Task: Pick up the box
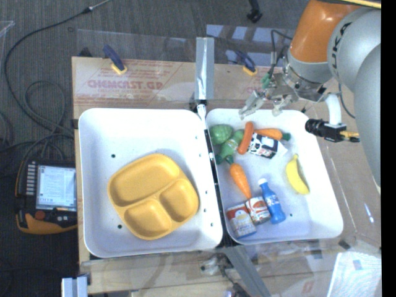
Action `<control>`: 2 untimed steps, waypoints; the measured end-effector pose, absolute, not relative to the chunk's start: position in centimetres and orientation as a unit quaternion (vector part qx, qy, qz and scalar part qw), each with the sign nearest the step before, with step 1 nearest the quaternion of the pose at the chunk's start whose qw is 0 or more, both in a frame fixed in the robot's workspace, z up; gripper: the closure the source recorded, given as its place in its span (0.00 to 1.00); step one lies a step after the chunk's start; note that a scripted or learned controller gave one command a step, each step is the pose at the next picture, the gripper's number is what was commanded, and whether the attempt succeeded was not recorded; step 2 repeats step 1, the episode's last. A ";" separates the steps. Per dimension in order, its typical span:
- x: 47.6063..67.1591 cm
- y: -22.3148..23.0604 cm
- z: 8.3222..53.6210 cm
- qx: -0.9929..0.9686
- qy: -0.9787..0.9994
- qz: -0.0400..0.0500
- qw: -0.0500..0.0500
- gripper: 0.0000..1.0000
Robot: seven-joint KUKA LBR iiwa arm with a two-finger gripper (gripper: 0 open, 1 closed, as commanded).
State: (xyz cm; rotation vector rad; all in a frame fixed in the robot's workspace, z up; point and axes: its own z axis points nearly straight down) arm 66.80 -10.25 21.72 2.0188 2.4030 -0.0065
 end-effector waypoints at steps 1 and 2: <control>62.6 -10.1 13.0 0.601 0.799 0.004 0.006 0.00; 62.6 -10.1 13.0 0.601 0.799 0.004 0.006 0.00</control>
